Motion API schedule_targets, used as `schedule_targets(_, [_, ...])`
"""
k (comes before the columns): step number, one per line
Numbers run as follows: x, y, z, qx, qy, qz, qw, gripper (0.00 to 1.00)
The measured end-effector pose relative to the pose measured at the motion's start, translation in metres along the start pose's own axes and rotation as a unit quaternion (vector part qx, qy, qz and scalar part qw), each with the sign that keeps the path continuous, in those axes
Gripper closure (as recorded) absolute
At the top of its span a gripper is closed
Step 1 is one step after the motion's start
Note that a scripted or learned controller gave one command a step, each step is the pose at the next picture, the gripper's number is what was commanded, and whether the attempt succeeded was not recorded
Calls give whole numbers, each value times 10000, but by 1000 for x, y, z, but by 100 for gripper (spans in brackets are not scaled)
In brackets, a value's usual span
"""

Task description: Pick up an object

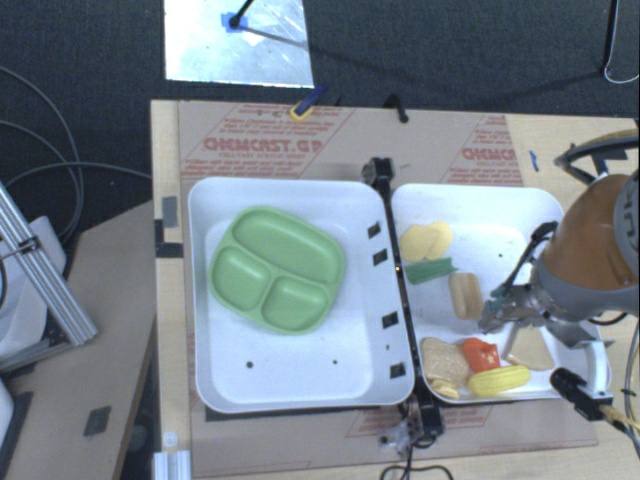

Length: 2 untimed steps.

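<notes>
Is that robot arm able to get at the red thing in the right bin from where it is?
Probably yes. The gripper hangs just above the red piece, whose top lies uncovered, though a yellow banana-like piece and a tan slice crowd its sides.

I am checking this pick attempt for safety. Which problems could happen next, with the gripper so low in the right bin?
1. The toy foods lie crowded: the red piece, the yellow banana-like piece and the beige bread-like piece touch or nearly touch, so the gripper may push neighbours or grab two.
2. These pieces sit near the right bin's front wall, so the gripper might strike it.
</notes>
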State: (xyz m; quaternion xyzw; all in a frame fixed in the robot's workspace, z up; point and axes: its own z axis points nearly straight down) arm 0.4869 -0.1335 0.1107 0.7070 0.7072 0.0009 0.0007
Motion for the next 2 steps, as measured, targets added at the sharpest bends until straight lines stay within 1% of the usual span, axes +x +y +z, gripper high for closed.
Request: schedule_targets(2, [-5, 0, 12, 8, -3, -2, 10000, 100])
